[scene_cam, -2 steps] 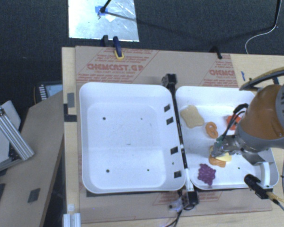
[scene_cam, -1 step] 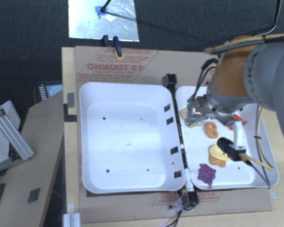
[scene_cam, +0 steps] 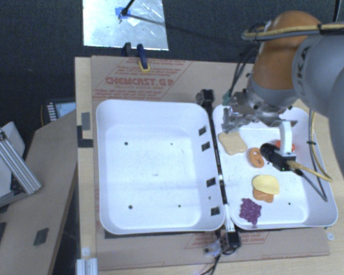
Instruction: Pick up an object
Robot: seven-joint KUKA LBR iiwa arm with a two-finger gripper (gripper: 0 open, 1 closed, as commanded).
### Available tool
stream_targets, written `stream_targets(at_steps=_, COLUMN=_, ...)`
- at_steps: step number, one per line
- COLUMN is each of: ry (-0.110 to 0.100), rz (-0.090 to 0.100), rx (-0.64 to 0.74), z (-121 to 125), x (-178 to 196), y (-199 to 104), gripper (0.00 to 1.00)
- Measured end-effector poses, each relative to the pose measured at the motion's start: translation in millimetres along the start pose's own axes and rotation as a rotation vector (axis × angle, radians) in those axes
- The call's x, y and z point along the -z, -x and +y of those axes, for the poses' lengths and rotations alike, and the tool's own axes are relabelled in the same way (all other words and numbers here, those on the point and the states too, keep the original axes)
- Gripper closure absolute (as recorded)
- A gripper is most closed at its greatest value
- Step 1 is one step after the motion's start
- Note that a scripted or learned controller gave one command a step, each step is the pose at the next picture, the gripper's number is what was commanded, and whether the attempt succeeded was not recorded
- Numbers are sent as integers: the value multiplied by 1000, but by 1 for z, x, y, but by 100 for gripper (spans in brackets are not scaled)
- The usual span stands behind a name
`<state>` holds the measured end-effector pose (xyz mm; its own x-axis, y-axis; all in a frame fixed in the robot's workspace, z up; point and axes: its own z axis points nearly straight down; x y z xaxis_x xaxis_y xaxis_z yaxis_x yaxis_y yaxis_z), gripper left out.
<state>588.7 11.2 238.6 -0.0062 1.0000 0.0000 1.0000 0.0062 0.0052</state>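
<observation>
Arm over the right bin, gripper low at its upper-left corner.

Arm (scene_cam: pixel 292 50) fills frame's upper right; left bin (scene_cam: pixel 112 153) mid-frame, right bin (scene_cam: pixel 321 205) lower right. Gripper (scene_cam: pixel 234 121) sits just above tan bread slice (scene_cam: pixel 233 143); can't tell finger spread or any hold. Yellow-orange toy (scene_cam: pixel 265 187), purple grapes (scene_cam: pixel 250 211), orange piece (scene_cam: pixel 255 157) lie below it.

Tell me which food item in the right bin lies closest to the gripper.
The tan bread slice, directly below the gripper at the right bin's upper left. The orange piece, yellow item and purple grapes lie farther down.
</observation>
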Motion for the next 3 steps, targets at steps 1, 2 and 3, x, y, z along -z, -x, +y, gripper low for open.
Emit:
stream_targets(at_steps=1, ry=3, rz=1, rx=0, z=-61, x=132, y=-3, gripper=100)
stream_targets(at_steps=2, ry=1, rz=4, rx=7, z=-102, x=176, y=-90, gripper=100)
stream_targets(at_steps=3, ry=3, rz=4, rx=3, z=-100, x=240, y=-143, gripper=100)
